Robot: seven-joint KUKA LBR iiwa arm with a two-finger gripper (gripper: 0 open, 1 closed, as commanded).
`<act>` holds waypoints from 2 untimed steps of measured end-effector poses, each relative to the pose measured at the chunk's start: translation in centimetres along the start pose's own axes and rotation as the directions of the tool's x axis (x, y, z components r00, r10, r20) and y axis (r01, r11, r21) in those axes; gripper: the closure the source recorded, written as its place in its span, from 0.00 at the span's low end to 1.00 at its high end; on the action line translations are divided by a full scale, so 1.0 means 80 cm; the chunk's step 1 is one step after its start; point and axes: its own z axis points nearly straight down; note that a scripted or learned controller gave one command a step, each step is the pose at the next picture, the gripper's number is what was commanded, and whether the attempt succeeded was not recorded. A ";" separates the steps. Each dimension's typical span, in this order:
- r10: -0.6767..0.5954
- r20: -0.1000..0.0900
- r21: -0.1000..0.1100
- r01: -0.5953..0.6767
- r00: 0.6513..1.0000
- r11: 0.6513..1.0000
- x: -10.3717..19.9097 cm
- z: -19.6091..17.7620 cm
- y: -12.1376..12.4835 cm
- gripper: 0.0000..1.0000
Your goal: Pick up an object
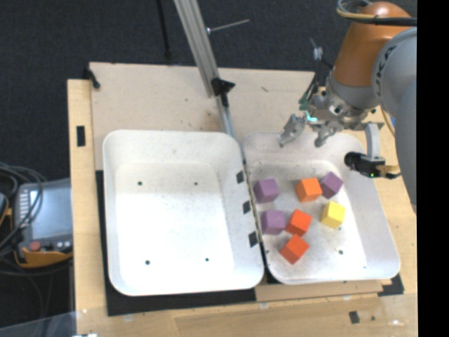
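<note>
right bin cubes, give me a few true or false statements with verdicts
1. The right white bin holds three orange foam cubes. True.
2. The small yellow foam cube lies in the left white bin. False: it lies in the right one.
3. The gripper grips a purple foam cube. False: it hangs above the bin's far edge with nothing between its jaws.
4. There are three purple cubes. True.

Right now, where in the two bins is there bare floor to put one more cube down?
The left bin has bare floor from wall to wall. In the right bin, cubes crowd the middle, from the purple cube to the yellow cube; free patches lie along its far wall under the tool and in its near right corner.
</note>
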 end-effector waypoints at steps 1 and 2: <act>-0.002 0.003 -0.004 0.002 1.000 1.000 -0.001 -0.004 0.001 0.00; -0.003 0.002 -0.001 0.003 1.000 1.000 0.007 0.059 0.009 0.00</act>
